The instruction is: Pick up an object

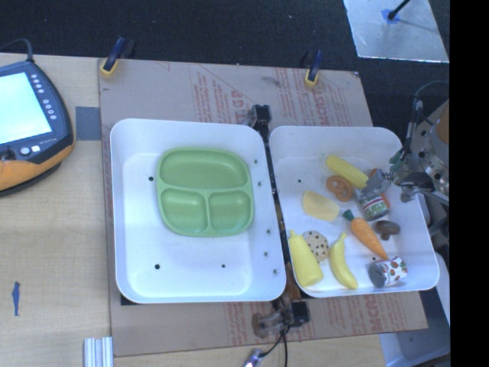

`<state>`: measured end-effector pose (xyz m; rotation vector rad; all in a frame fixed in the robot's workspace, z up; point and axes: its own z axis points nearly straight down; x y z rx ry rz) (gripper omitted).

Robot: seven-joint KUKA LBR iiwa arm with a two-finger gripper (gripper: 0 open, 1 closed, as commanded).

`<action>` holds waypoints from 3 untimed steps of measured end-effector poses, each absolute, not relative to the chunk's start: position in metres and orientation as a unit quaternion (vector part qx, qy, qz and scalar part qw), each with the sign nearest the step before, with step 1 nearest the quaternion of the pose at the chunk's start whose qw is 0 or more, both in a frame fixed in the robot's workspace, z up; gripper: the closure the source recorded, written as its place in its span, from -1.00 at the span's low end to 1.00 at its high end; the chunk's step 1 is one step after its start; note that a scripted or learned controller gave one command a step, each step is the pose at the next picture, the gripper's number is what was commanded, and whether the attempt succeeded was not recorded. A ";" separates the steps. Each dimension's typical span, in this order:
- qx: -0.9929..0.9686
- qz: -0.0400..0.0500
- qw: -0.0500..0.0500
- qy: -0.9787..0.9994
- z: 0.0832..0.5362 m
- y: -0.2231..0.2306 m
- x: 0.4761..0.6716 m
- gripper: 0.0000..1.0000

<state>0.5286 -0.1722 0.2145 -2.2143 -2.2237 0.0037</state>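
**Nothing picked up yet**

The gripper [399, 176] is low at the 3 o'clock edge of the right bin [306, 140]. I cannot tell if it is grabbing anything.

All the toy food looks like it lies in that bin. A small can [374, 204] sits right by the gripper, at about its 8 o'clock. A corn cob [346, 171] is up at 12 o'clock in the pile. A carrot [367, 237] is below the can. A banana [343, 263] and a yellow bottle [303, 260] lie near 6 o'clock.

The left bin [137, 266] has a green plate [205, 191] in it.

I think the job is only starting. The arm looks close to the can, so that may be its pick. Grabbing and lifting are not yet done.
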 end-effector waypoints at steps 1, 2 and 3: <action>-0.705 0.002 0.003 -0.709 0.095 -0.152 0.513 -1.00; -0.704 0.003 0.002 -0.710 0.106 -0.153 0.514 1.00; -0.705 0.000 0.001 -0.709 0.192 -0.083 0.540 1.00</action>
